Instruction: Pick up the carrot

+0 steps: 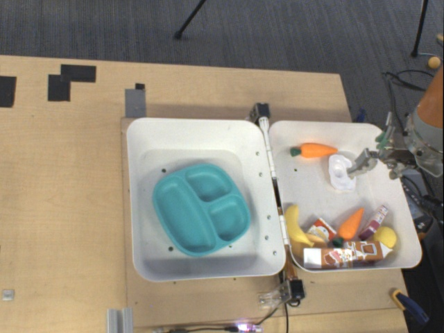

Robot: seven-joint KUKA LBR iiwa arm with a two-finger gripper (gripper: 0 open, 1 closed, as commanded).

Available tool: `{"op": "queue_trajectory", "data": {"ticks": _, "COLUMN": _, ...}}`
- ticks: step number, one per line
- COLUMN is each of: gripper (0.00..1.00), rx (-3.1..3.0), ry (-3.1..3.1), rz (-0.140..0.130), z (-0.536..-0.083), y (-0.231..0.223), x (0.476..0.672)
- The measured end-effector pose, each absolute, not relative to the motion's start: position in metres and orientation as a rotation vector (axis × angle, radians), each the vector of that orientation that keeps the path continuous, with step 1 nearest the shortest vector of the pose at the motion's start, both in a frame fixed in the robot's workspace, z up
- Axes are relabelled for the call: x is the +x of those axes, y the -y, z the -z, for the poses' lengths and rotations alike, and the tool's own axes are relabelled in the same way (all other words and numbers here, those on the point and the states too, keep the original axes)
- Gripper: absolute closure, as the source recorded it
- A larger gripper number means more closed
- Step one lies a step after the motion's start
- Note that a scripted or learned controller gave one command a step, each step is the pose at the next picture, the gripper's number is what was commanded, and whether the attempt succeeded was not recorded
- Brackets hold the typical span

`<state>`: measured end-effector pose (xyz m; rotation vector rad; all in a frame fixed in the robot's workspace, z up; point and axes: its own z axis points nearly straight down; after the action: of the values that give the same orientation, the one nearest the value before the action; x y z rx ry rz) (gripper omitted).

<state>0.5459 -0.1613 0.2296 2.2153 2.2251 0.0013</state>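
Nearest me, a box (345, 254), banana (297, 228) and small carrot (351, 223) crowd the right bin (305, 186). Farther back, I see the larger carrot (316, 150) lying alone. The gripper (361, 164) hovers beside it; I cannot tell its state.

You look down at a slant from one fixed camera above the bench (62, 207), both white bins (208, 134) mid-frame, dark carpet (277, 19) across the top.
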Motion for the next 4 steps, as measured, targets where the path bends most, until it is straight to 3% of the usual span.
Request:
{"op": "queue_trajectory", "data": {"ticks": 1, "gripper": 0.0, "rx": 1.598, "ry": -2.7, "rz": -0.002, "z": -0.086, "y": 0.193, "x": 0.544}}
{"op": "queue_trajectory", "data": {"ticks": 2, "gripper": 0.0, "rx": 1.685, "ry": -2.647, "rz": -0.006, "z": -0.087, "y": 0.128, "x": 0.496}}
{"op": "queue_trajectory", "data": {"ticks": 3, "gripper": 1.0, "rx": 1.68, "ry": -2.641, "rz": -0.01, "z": -0.098, "y": 0.128, "x": 0.498}}
{"op": "queue_trajectory", "data": {"ticks": 4, "gripper": 0.0, "rx": 1.68, "ry": -2.64, "rz": -0.01, "z": -0.098, "y": 0.128, "x": 0.498}}
